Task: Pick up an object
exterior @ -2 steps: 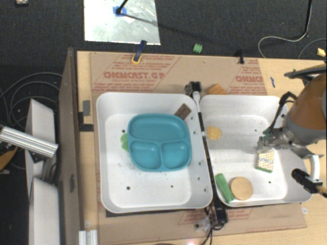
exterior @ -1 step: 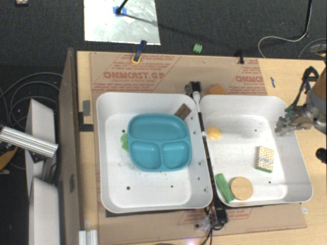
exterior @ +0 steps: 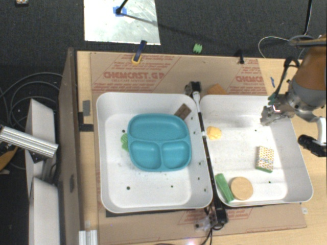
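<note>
Nearest, against the right bin's (exterior: 301, 188) front wall: tan disc (exterior: 241, 188) touching green stick (exterior: 223, 187), probably awkward to grasp there. Farther in, lying free: patterned box (exterior: 264, 158), yellow lump (exterior: 214, 132). Over the far corner, apart from all: gripper (exterior: 270, 114), spread or closed impossible to tell.

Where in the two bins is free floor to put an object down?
Right bin: bare middle, between yellow piece and patterned box; crowded near the tan disc and green piece. Left bin: the blue tray takes the centre; a front strip is free.
</note>
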Controlling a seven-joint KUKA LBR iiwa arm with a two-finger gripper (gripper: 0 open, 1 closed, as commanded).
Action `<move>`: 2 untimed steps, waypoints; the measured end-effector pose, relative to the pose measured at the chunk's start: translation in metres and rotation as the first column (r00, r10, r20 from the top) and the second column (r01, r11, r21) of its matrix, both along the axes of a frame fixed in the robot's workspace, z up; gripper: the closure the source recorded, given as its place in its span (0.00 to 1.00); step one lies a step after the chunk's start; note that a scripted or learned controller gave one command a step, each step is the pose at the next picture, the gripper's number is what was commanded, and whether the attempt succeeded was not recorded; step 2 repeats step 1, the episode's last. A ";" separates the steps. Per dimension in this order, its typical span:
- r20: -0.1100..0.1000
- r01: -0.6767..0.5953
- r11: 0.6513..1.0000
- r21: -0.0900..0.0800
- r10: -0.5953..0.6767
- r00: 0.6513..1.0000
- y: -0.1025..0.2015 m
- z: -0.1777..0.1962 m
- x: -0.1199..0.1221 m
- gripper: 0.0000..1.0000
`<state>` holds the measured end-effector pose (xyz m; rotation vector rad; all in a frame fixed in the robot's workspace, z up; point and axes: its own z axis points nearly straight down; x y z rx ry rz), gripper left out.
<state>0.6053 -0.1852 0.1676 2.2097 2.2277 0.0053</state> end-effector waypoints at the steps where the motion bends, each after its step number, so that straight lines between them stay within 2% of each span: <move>1: -0.002 0.004 1.000 -0.001 -0.004 1.000 -0.002 0.001 -0.002 0.00; 2: -0.002 0.004 1.000 -0.001 -0.004 1.000 -0.002 0.001 -0.002 0.00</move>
